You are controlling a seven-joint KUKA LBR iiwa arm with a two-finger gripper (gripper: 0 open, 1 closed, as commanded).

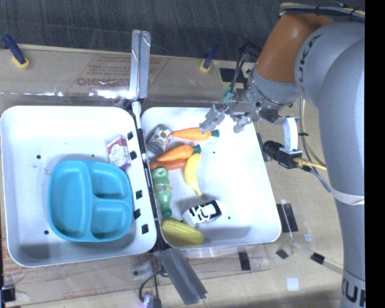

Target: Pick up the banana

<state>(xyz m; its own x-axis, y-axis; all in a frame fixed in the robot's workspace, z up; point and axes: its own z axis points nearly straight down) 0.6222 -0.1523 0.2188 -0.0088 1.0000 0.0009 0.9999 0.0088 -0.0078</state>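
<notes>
The yellow banana (192, 172) lies in the right bin (250, 191), near its middle, curving down from an orange carrot. My gripper (226, 120) hangs over the bin's far part, up and to the right of the banana and clear of it. Its fingers (212, 118) are spread open with nothing between them. One fingertip is close to the tip of a second carrot (191, 133).
Along the right bin's left wall lie a can (159, 137), an orange carrot (173, 156), a green bottle (162, 192), a corn cob (181, 233) and a black-and-white item (202, 213). The left bin (19, 133) holds a blue divided plate (90, 201) and a small packet (119, 151).
</notes>
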